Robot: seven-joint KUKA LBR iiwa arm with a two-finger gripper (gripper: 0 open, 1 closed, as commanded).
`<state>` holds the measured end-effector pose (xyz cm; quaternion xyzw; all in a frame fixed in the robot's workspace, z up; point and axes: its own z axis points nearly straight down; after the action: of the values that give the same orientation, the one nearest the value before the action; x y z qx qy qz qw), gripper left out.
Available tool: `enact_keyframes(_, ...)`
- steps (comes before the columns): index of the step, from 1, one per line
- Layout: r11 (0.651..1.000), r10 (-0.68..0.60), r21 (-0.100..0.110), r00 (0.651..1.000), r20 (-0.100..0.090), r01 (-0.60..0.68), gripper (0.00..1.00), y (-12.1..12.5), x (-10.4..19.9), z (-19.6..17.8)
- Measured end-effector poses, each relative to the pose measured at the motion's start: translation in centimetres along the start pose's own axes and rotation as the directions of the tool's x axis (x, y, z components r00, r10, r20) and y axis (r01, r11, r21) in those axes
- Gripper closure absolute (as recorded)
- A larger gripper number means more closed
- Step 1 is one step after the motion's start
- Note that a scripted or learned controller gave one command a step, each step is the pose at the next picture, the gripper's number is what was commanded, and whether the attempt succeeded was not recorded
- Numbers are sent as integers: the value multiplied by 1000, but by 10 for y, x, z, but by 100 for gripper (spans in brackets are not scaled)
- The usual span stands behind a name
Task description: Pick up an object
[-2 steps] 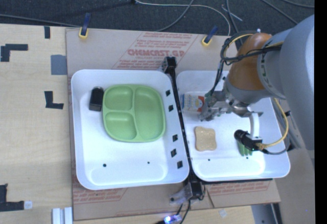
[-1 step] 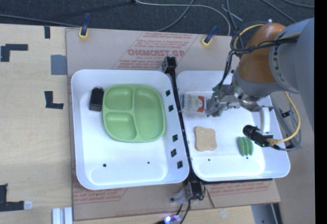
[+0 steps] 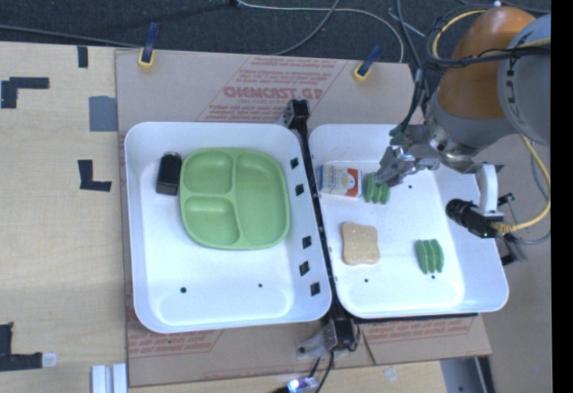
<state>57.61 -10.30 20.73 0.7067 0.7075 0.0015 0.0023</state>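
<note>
Nearest in the right white bin (image 3: 483, 293) lies a ribbed green plastic piece (image 3: 430, 255), then a pale toast-shaped slab (image 3: 361, 243). Farther back, my claw (image 3: 387, 175) touches another ribbed green piece (image 3: 377, 192); its grip I cannot tell.

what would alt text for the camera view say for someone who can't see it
The arm's gripper is lowered over a green ridged piece in the right bin, which also holds a small packet, a tan slice and another green piece. The left bin holds a green divided plate and a black block.
</note>
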Motion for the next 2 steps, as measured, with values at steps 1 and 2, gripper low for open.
enact_keyframes(1, 1000, 1, 4, 1000, -1, -1, 100, 1, 0, -17)
enact_keyframes(2, 1000, -3, 8, 1000, -2, 3, 100, -18, 49, -7)
